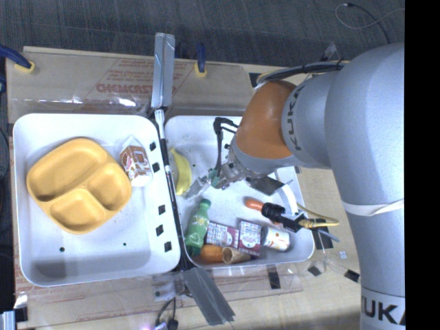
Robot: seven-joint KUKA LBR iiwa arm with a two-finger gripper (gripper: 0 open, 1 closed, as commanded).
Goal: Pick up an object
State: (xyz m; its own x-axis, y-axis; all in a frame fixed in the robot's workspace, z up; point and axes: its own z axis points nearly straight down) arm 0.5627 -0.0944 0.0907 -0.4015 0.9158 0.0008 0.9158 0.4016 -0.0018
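Observation:
My gripper (pixel 205 181) hangs low in the right bin (pixel 206 126), under the orange wrist band, just right of a yellow banana (pixel 182 172) that lies by the bin's left wall. A green bottle (pixel 197 225) lies just below the gripper. Along the bin's front lie a purple and pink box (pixel 234 236), a small white and red container (pixel 278 240) and an orange cone-shaped piece (pixel 218 254). A small red-orange piece (pixel 254 202) lies to the right, beneath the arm. I see nothing between the gripper's tips.
The left bin (pixel 34 267) holds a yellow divided tray (pixel 79 184) and a small brown and white packet (pixel 135 163) near the shared wall. The arm's grey body covers the right bin's right side.

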